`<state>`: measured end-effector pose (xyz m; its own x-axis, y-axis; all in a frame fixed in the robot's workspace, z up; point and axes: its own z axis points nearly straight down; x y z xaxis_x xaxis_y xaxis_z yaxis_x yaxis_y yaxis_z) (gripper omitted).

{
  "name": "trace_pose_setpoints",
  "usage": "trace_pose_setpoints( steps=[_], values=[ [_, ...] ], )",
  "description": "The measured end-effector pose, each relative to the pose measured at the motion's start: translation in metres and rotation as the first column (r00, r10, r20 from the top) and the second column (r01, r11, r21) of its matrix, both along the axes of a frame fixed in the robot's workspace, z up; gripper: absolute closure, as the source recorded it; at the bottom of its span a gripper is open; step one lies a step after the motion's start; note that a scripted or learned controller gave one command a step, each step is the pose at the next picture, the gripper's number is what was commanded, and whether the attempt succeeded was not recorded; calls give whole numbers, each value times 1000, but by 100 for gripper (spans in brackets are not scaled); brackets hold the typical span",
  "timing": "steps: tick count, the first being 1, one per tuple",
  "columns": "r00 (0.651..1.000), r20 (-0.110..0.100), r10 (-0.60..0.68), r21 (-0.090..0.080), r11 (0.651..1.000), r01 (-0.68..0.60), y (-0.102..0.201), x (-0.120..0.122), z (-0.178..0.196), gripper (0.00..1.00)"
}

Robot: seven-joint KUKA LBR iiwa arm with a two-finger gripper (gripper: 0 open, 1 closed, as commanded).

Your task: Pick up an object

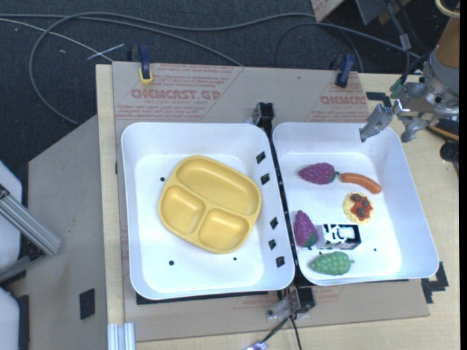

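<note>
The claw (392, 122) hung open over the far right corner of the right bin (417, 217), holding nothing. In that bin lay two purple grape bunches (317, 173) (303, 228), an orange sausage (361, 182), a small pizza slice (360, 208), a black-and-white block (341, 235) and a green grape bunch (331, 263). The left bin (139, 195) held a yellow divided plate (210, 203). Both bins sat on the worktop (109, 159).

One fixed camera looks down on my bench (109, 195) at a slant from above, far enough back to take in both white bins: the left bin (139, 195) toward nine o'clock, the right bin (412, 217) toward three. My arm (445, 64) enters at two o'clock.
</note>
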<state>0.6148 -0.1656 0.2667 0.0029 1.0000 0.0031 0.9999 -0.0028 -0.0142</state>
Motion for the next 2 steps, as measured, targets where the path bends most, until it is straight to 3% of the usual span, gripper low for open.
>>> trace_pose_setpoints(
  steps=[1, 2],
  values=[
    [1000, 14, 3, -3, 1000, -3, 1, 2, 8, 0],
    [1000, 8, 3, -2, 1000, -3, -6, -1, -37, 0]
  ],
)
